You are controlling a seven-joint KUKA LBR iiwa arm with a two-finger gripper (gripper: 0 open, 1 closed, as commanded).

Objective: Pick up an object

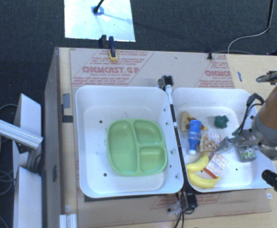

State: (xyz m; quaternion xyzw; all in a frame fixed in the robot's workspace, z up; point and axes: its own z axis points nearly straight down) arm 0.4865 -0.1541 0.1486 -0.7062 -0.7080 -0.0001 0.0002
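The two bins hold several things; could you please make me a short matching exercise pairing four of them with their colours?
Things:
1. divided tray
2. bottle
3. banana
4. small toy near the right bin's far wall

Colours:
A. yellow
B. dark green
C. light green
D. blue

Pairs: 1-C, 2-D, 3-A, 4-B

A bench (143, 63) bears two white bins (90, 175).
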